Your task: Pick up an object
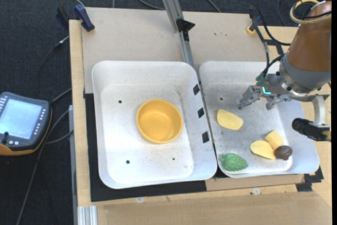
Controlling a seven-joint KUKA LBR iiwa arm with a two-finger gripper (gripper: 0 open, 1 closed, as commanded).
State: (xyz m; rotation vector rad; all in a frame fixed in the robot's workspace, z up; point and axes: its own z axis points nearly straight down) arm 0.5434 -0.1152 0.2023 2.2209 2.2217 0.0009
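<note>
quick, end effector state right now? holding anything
end effector: open, holding nothing, above the right bin, beside the pale yellow piece.

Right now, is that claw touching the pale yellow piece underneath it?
Apart. In the camera view, white bin floor shows between the gripper and the pale yellow piece, which lies below and to its left.

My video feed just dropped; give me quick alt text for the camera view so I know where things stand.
The gripper hangs open over the right bin, holding nothing, just above a yellow piece. Nearer the front of that bin lie a green object, two more yellow pieces and a brown object. The left bin holds a yellow bowl.
</note>
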